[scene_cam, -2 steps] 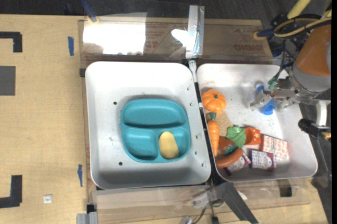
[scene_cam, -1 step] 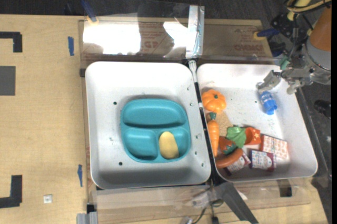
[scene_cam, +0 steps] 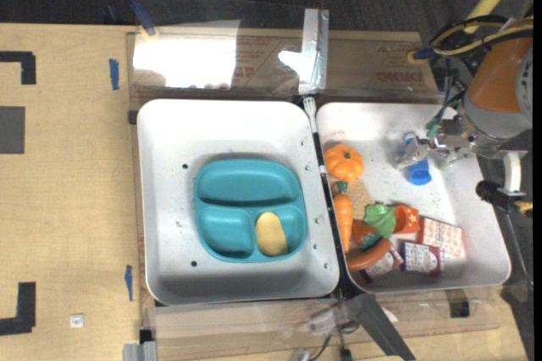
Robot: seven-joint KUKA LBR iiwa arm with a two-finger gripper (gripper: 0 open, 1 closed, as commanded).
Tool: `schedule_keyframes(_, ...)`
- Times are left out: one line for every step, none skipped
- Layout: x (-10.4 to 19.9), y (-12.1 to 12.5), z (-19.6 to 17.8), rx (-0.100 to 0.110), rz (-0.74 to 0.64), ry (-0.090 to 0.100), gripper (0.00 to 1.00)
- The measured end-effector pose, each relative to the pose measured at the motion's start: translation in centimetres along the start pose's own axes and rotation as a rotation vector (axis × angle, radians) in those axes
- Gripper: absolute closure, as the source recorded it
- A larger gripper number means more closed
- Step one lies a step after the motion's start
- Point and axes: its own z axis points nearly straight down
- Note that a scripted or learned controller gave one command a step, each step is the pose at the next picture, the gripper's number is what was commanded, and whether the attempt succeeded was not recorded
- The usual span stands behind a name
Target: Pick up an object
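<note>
Blue object (scene_cam: 419,174) just below jaws

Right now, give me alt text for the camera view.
The gripper hangs over the right bin, just above a blue piece, with a pumpkin, carrot and cartons nearby. The left bin holds a teal tray with a potato.

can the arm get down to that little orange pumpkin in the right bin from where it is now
Probably yes. The pumpkin sits exposed near the right bin's left wall, nothing on top, and the gripper hovers just to its right.
</note>
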Motion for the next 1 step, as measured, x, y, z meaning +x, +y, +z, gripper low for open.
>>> schedule_keyframes(-0.12, 0.22, -1.43, -0.008, -0.001, -0.005, 1.0)
